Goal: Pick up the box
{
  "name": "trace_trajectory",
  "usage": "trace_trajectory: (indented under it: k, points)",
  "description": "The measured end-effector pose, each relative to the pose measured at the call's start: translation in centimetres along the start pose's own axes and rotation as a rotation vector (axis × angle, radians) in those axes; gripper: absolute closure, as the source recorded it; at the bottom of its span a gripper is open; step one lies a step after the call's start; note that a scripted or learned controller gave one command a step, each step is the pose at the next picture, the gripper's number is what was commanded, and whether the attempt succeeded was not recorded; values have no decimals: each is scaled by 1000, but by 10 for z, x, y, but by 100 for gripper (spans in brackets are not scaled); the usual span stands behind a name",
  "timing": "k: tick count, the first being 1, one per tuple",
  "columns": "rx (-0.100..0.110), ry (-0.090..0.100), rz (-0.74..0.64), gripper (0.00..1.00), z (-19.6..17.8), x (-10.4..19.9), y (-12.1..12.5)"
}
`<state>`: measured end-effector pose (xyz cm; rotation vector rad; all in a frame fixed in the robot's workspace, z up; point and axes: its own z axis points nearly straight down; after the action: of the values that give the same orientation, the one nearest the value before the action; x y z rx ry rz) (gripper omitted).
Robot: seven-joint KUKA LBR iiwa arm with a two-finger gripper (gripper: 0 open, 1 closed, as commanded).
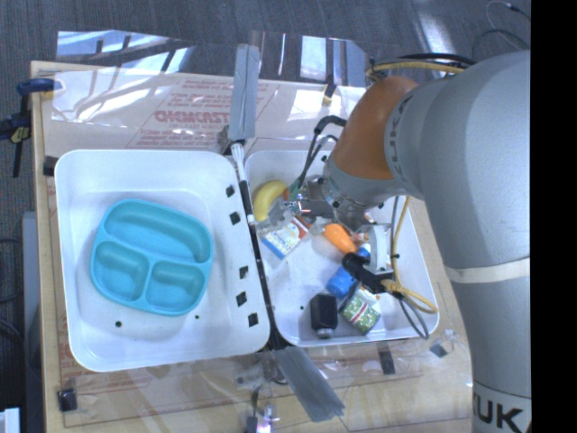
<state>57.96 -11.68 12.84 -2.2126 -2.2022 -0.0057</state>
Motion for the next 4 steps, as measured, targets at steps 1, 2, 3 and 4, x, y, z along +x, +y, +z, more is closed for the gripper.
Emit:
trace_trajectory:
  k: [1, 2, 3, 4]
  points:
    - [3, 8, -9, 0, 1, -3, 1]
    - [18, 7, -32, 0, 0, -3, 9]
    - [-24, -25, 25, 0, 30, 2, 11]
    - [-24, -24, 21, 100, 19, 3, 12]
